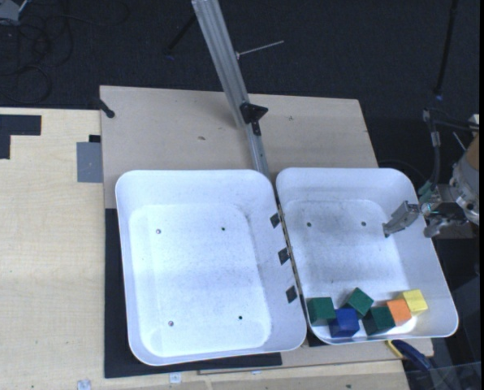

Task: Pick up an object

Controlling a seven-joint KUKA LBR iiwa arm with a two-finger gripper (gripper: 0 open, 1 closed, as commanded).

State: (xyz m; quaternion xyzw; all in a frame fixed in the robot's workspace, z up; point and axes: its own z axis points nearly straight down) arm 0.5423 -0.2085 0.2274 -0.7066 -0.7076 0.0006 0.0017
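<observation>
The arm is reaching in over the right bin, and its end effector is hanging above that bin's right rim, about halfway along the wall. Nothing is sitting between its fingers — one grey finger is jutting out over the white floor, but whether the pair is standing wide or narrow cannot be told from this angle.

The step in hand looks like the approach, with no grasp begun. All the candidates are lying clustered at the right bin's near edge, well apart from the end effector: a green block at the near-left corner of the bin, a blue block just beside it, a second green block sitting tilted a little further in, a dark green block next to the blue one, then an orange block and a yellow block toward the bin's near-right corner. Several are touching or nearly so.

The next move is likely calling for a shift toward the right bin's near edge, then a descent onto one block. The yellow block is probably the easiest choice — it is sitting at the end of the row with only the orange block touching it. The crowding and the bin's sloping wall are likely making a clean grip hard. The left bin, beside the right bin on the tabletop, is playing no part.
</observation>
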